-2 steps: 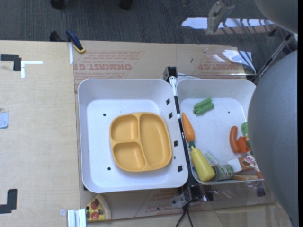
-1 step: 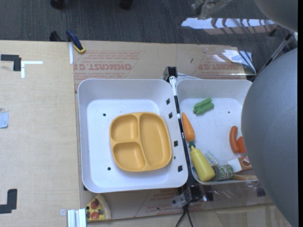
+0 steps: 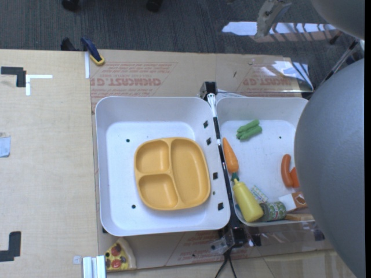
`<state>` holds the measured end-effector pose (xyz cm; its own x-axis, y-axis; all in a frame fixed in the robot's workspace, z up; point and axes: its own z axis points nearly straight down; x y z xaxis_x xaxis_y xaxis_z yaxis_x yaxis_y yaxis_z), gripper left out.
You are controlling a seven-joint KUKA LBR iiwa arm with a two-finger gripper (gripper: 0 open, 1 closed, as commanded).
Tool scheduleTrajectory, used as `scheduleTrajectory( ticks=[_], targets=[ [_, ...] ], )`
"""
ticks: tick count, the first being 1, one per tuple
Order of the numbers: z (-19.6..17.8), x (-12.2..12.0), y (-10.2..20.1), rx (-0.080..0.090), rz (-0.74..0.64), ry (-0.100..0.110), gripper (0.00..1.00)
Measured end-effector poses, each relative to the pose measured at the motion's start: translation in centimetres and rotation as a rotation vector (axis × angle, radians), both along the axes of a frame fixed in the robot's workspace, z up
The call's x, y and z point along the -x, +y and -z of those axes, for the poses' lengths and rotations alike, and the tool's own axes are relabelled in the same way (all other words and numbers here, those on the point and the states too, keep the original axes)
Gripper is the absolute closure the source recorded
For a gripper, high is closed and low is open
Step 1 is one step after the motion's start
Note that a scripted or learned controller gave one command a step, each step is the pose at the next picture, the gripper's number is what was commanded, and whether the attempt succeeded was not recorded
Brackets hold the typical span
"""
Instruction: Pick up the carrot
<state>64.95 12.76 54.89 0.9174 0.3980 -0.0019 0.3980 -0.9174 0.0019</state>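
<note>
Grey arm [image 3: 336,167] covers the right bin's [image 3: 264,106] far side; the pincer's state cannot be told.
Carrot [image 3: 230,155] lies along that bin's left wall, above a yellow bottle [image 3: 247,201]; left bin [image 3: 116,114] holds a yellow divided plate [image 3: 171,172].

The grey arm [image 3: 336,155] bulks large and blurred along the right edge, its rounded body close under the camera.
</note>
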Motion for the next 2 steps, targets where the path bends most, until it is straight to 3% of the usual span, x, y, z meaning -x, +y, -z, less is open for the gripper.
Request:
scheduleTrajectory(
  ticks=[1, 2],
  targets=[
    [1.7, 1.1, 5.9, 0.001, -0.373, 0.006, 0.0],
    [0.9, 6.0, 10.2, 0.0, -0.351, 0.005, 0.0]
  ],
)
